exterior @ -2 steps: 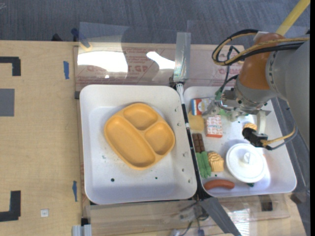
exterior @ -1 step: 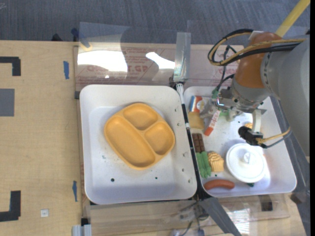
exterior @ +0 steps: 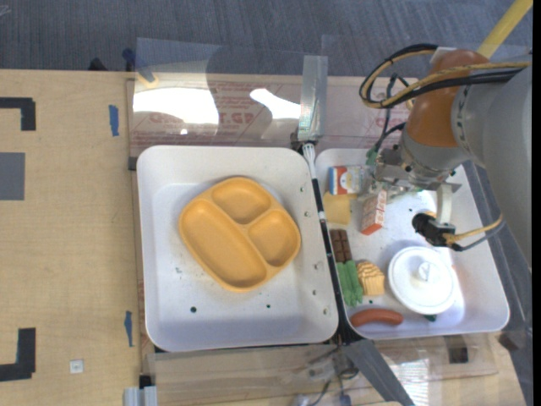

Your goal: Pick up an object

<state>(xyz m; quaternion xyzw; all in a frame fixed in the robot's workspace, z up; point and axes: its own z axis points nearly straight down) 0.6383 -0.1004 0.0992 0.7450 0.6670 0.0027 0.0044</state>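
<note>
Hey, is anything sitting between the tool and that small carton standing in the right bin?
Nothing visible does. The tool is right above the small carton in the right bin, with no other item between them. The yellow block and the white lidded bowl lie off to the sides.

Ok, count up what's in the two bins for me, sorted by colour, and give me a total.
Yellow or orange: 3, divided plate, cheese-like block, corn-like piece
White: 1, round lidded pot
Red: 1, sausage
Brown: 1, chocolate bar
Green: 1, vegetable piece
Red and white: 2, small carton, box under the gripper
Total: 9
</note>
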